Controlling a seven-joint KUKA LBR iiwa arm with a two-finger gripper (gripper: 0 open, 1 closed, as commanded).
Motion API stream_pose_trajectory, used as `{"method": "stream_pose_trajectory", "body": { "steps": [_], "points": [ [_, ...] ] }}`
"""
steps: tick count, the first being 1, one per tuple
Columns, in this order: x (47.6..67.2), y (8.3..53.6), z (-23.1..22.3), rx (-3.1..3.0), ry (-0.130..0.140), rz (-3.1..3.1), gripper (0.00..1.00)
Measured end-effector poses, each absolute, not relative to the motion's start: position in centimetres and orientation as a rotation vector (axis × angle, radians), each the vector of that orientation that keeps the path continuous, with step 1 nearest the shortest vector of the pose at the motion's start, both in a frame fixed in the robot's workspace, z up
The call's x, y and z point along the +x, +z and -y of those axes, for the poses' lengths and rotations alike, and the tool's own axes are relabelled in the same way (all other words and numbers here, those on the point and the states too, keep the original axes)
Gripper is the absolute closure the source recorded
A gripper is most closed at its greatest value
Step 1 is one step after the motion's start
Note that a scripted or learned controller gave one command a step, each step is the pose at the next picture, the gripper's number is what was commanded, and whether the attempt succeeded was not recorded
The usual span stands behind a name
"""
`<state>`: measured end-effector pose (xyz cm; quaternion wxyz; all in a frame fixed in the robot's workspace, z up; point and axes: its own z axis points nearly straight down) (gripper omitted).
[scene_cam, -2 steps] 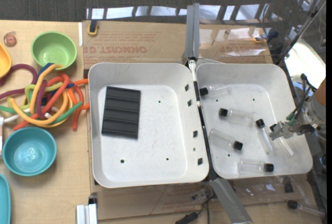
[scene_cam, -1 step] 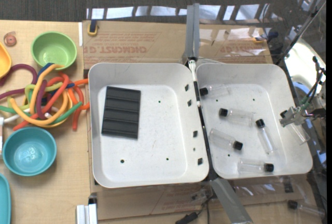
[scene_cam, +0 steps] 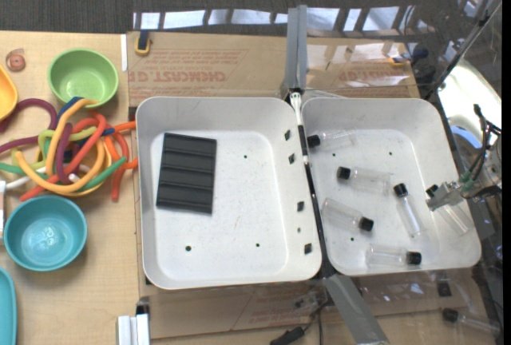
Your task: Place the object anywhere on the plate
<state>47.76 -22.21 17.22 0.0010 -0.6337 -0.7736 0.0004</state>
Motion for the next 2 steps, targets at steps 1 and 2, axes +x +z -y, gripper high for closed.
{"method": "stream_pose_trajectory", "body": {
  "steps": [1, 2],
  "points": [
    [51.0, 19.5, 22.2, -2.096, 0.002, 2.339, 1.0],
    [47.7, 16.9, 22.2, -1.969, 0.002, 2.445, 1.0]
  ]
}}
